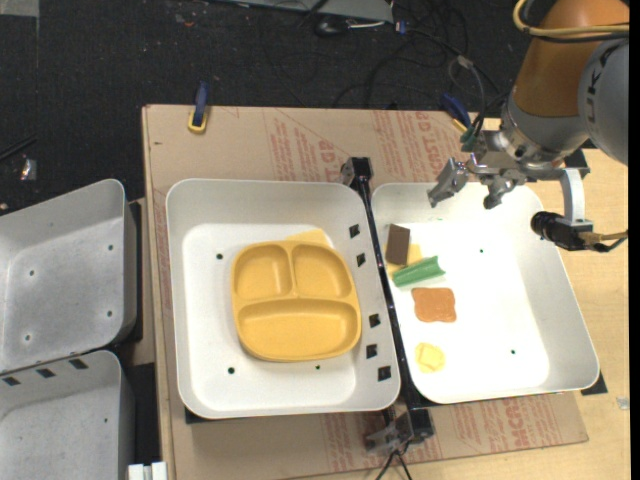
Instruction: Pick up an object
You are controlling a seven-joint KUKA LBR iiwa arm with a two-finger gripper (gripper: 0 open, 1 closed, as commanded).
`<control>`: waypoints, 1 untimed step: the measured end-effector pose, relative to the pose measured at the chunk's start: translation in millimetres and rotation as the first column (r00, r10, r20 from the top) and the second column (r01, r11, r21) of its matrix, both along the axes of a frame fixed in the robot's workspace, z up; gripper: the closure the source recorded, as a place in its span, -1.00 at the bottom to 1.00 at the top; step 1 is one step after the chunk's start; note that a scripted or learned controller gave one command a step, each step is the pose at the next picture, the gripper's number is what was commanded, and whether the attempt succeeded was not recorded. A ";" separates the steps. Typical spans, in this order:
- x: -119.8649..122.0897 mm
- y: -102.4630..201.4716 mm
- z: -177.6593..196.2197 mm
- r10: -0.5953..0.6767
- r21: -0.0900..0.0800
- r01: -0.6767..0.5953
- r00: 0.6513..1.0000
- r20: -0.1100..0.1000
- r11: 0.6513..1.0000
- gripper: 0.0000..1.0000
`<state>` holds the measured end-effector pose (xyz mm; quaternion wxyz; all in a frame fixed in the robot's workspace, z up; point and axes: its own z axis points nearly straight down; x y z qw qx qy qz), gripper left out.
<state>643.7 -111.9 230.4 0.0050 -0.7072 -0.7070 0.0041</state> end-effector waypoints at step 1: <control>2.5 0.2 7.9 0.002 -0.001 -0.002 1.000 0.013 1.000 -1.00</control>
